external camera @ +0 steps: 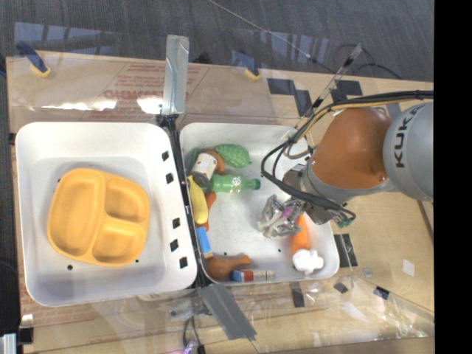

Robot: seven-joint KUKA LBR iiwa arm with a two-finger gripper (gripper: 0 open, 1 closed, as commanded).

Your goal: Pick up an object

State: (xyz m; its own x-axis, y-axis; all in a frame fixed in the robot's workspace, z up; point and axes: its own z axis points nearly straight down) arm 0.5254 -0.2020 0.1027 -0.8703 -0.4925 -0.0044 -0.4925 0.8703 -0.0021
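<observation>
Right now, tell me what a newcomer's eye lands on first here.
The yellow divided tray lies in the left bin. The arm's orange band hangs over the right bin, the claw low beside a white lump. Toy foods crowd that bin's left wall.

A yellow divided tray (98,216) is lying in the left bin (29,198), its three compartments facing up, sitting a little toward the bin's left side. The left bin is resting right against the right bin (243,130), their rims meeting along a dark seam marked with small black patches. Both bins are sitting on a pale wooden bench (88,80) covered in clear plastic sheeting that is catching the light. A strip of grey tape (175,76) is running up from the seam across the bench. Beyond the bench, dark grey carpet (110,6) is showing along the top.
</observation>
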